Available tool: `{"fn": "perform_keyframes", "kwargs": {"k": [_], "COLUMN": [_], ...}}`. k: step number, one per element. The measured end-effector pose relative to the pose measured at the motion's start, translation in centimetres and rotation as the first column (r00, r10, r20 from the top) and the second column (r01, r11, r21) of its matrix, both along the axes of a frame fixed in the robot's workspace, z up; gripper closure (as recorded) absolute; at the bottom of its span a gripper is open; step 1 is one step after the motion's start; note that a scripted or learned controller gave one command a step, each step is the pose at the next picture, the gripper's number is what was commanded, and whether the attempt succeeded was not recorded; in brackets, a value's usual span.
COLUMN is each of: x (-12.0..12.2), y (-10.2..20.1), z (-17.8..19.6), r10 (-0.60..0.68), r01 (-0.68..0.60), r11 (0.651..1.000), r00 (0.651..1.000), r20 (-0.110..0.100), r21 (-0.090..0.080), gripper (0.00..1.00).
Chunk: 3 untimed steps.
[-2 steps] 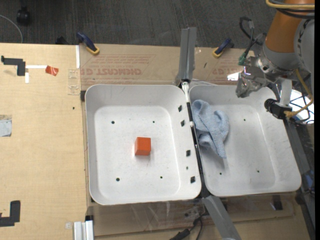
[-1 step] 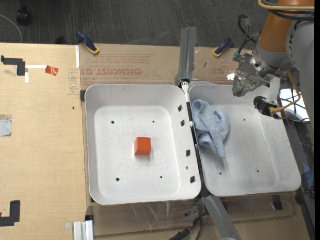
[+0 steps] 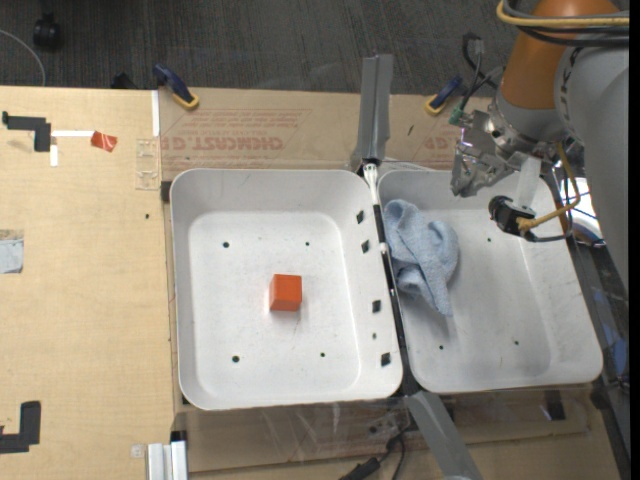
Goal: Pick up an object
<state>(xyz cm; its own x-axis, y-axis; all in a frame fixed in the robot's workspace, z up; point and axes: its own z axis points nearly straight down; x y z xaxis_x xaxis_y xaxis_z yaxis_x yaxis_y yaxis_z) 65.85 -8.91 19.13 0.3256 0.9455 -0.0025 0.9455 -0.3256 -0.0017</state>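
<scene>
Right white bin [image 3: 560, 358]: blue cloth [image 3: 425, 258] just left of claw [image 3: 472, 183], grip state unclear.

A dark carpeted floor [image 3: 250, 18] runs behind the bench [image 3: 80, 298], whose top is pale wood. On the bench's far edge sit two clamps [image 3: 176, 86], and cardboard [image 3: 250, 138] lies flat beside them.

Cardboard sheet [image 3: 260, 133] behind the bins: one line of large red-brown printed letters, seen upside down and mirrored from this camera.
Readable part: roughly "CHEMCAST GE"; the last letters are uncertain.
Smaller print beneath it: too small to read.
</scene>
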Motion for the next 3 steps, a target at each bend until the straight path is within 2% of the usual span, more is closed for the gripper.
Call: {"fn": "perform_keyframes", "kwargs": {"k": [2,3], "x": [0.01,0.00], "y": [0.43,0.31], "z": [0.86,0.00], "r10": [-0.045,0.028], "r01": [0.045,-0.028], "r11": [0.999,1.000], "r00": [0.999,1.000], "r20": [-0.001,0.000], "r21": [-0.001,0.000], "gripper": [1.00,1.00]}}
